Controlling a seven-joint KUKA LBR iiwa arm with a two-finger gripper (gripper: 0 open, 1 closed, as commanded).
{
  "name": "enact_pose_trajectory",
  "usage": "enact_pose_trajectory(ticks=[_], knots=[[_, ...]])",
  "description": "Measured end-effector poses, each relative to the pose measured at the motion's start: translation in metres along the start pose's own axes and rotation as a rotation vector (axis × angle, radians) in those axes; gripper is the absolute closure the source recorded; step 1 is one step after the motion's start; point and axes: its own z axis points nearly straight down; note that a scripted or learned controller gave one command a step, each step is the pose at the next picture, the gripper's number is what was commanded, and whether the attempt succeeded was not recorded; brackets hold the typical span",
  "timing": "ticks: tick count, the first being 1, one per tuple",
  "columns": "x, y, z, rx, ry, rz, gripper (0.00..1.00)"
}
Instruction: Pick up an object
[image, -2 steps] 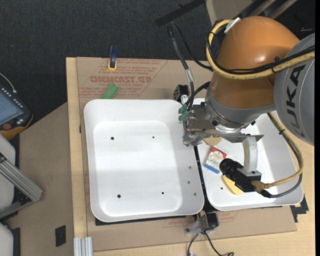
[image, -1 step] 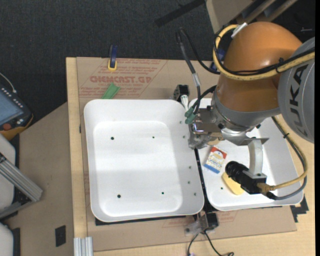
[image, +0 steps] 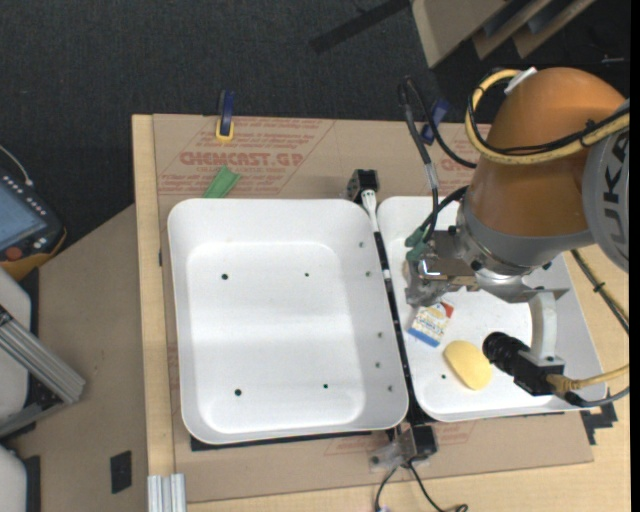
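Yellow lump (image: 468, 364) sitting at right bin (image: 500, 402) front, small printed packet (image: 430, 325) lying just beside. Gripper (image: 428, 285) hanging right over packet; jaws — can't tell, too cluttered. Left bin (image: 200, 330) sitting alongside.

Arm (image: 530, 160) reaching in from right, wrist lowered
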Motion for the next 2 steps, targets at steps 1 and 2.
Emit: enact_pose_trajectory(ticks=[1,2], knots=[[0.039,0.032,0.021,-0.007,0.001,-0.009,1.00],[0.005,0.020,0.005,-0.007,0.000,-0.002,1.00]])
